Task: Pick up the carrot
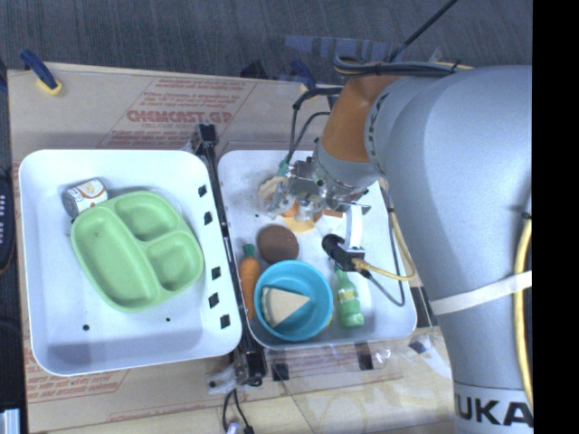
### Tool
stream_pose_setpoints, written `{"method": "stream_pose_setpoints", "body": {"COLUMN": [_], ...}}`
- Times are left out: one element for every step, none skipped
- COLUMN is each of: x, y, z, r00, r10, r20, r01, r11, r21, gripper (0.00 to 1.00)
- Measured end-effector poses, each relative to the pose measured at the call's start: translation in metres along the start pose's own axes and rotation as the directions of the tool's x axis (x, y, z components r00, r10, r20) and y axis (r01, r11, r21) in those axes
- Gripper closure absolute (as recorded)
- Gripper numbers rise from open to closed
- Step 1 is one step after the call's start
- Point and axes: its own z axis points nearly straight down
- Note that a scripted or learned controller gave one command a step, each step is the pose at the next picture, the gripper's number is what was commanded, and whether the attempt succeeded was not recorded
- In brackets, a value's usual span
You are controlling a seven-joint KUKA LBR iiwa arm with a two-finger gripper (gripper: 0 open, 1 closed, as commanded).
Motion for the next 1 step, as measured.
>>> {"method": "stream_pose_setpoints", "body": {"x": [0.0737], "y": [0.0065], "z": [-0.0939], "r00": [0.982], "r10": [0.189], "r20": [0.000], "r01": [-0.189], "r11": [0.982], "r21": [-0.016], "gripper": [1.00]}}
